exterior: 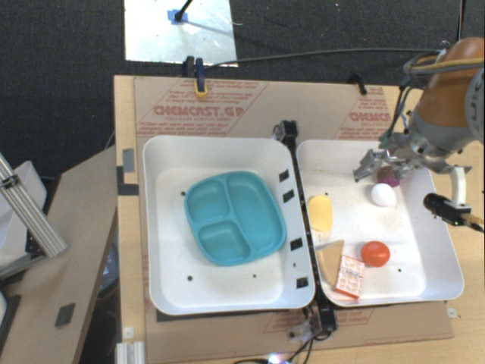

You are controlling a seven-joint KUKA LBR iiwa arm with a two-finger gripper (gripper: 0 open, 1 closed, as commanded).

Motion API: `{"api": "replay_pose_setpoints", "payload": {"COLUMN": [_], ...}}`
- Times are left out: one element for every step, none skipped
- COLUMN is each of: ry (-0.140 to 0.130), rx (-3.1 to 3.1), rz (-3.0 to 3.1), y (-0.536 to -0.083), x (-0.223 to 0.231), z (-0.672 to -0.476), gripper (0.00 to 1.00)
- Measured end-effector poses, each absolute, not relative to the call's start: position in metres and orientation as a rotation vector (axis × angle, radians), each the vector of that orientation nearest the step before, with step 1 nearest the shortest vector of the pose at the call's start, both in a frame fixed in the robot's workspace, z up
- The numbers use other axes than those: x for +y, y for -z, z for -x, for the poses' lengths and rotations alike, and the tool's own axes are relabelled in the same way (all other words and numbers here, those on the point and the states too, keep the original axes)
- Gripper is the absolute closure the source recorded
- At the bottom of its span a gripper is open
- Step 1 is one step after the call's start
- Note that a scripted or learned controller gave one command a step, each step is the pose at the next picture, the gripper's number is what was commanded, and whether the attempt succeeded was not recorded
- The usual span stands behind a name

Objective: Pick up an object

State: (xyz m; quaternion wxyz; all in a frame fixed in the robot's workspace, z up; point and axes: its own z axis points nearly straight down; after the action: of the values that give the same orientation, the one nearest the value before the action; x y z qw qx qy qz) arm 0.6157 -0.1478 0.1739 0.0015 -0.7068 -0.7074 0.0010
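left bin: teal three-compartment plastic tray (234, 217) | right bin: yellow block (320, 212), tan wedge (330, 259), red-white packet (350, 275), red tomato-ish ball (375, 253), white egg (383, 195) | gripper (389, 167) hovers over a purple thing (389, 177) just beside the egg – can't tell its state | risk: nudges the egg – it rolls

You have bare floor at the right bin's (432, 279) middle; egg (383, 195), tomato (375, 253) and packet (350, 276) crowd around it.

Black cloth (61, 51) behind and left of bench. Brown board (227, 101) with red print under the bins. Shiny sheet (178, 21) on the cloth beyond. Aluminium rail (26, 211) at left edge.
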Motion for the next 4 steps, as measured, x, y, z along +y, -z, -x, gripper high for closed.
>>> {"api": "replay_pose_setpoints", "payload": {"ry": [-0.001,0.005,0.006,0.006], "rx": [-2.226,-2.231,-2.226,-2.227], "rz": [2.216,2.218,2.225,2.225], "y": [-0.12,-0.134,-0.184,-0.232], "x": [-0.141,-0.142,-0.148,-0.154], "z": [-0.624,-0.626,-0.619,-0.615], "gripper": [0.0,1.0,1.0,1.0]}}
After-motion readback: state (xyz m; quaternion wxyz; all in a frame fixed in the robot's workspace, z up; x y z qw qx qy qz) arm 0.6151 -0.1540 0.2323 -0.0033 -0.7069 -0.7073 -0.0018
